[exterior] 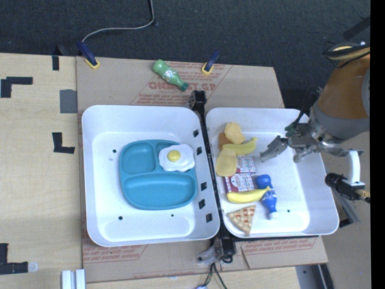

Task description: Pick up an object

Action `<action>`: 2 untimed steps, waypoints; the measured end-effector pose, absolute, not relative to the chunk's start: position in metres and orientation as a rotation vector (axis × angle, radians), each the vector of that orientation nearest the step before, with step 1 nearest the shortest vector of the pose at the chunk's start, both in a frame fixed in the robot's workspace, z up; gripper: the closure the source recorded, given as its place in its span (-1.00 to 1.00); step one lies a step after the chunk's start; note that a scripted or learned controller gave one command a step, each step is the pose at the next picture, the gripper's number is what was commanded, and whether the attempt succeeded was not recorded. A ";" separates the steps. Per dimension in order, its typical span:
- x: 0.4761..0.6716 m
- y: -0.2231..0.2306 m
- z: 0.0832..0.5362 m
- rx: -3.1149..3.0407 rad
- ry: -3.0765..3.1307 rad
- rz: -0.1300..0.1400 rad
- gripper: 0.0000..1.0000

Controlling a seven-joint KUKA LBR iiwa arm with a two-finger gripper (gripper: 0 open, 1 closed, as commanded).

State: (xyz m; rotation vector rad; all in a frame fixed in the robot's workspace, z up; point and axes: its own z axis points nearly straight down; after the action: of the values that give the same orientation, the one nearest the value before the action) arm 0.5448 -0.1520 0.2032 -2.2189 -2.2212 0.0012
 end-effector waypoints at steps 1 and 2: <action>0.536 -0.132 0.089 -2.222 -2.226 -0.009 -1.00; 0.488 -0.132 0.089 -2.229 -2.228 -0.012 -1.00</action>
State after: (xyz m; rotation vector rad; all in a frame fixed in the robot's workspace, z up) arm 0.4878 -0.1321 0.0888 -2.2291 -2.2278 -0.0121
